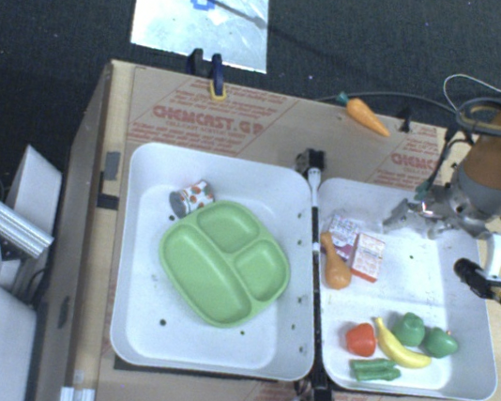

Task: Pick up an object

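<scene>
My gripper [415, 216] hangs over the back of the right bin [461, 306], its fingers open with nothing between them. Just left of it and nearer lie a pink-and-white packet [344, 231] and a red-and-white box [368, 257], with an orange carrot-shaped toy [336, 264] beside them. At the bin's front lie a red tomato [361, 338], a yellow banana [400, 347], two green peppers [412, 328] [442, 343] and a green pod [374, 369].
The left bin [146, 225] bears a green divided plate [223, 262] and a small tipped can [192, 198]. A carrot [369, 117] lies on the bench behind the bins. A black divider [313, 253] runs between the two bins.
</scene>
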